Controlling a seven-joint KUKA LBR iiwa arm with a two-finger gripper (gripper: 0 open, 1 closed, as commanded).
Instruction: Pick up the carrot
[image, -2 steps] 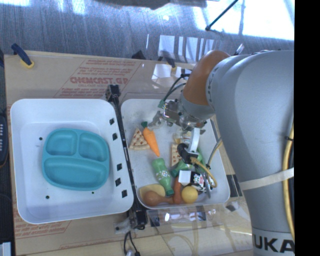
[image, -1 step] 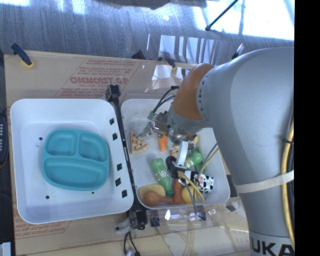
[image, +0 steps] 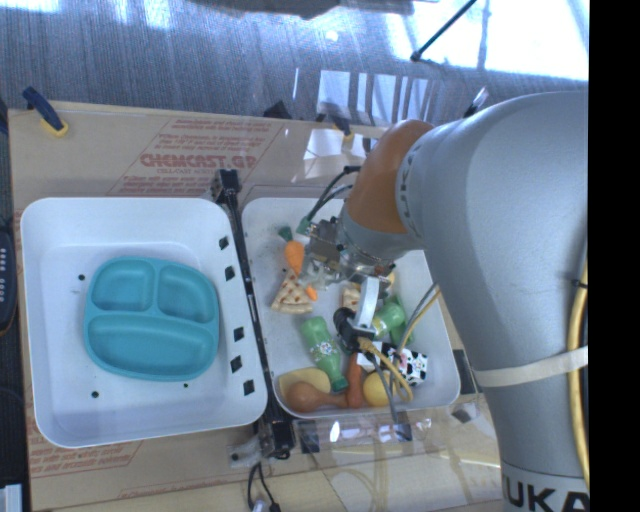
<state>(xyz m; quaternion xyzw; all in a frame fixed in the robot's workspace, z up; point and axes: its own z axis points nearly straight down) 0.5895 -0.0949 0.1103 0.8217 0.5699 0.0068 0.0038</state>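
Observation:
The carrot (image: 293, 254) is a small orange toy with a green top, lying in the upper left part of the right bin (image: 258, 222). My gripper (image: 327, 252) is down inside that bin, just right of the carrot and very close to it. The wrist and cables hide the gripper's tip, and I see nothing held in it. The grey arm with its orange band (image: 385, 190) covers the bin's right side.
Several toys crowd the right bin: a triangular wafer (image: 290, 296), a green bottle (image: 322, 343), a yellow ball (image: 375, 390), a tan sausage shape (image: 305, 396) and a black-and-white piece (image: 412, 366). The left bin (image: 40, 300) holds a teal divided plate (image: 150, 318).

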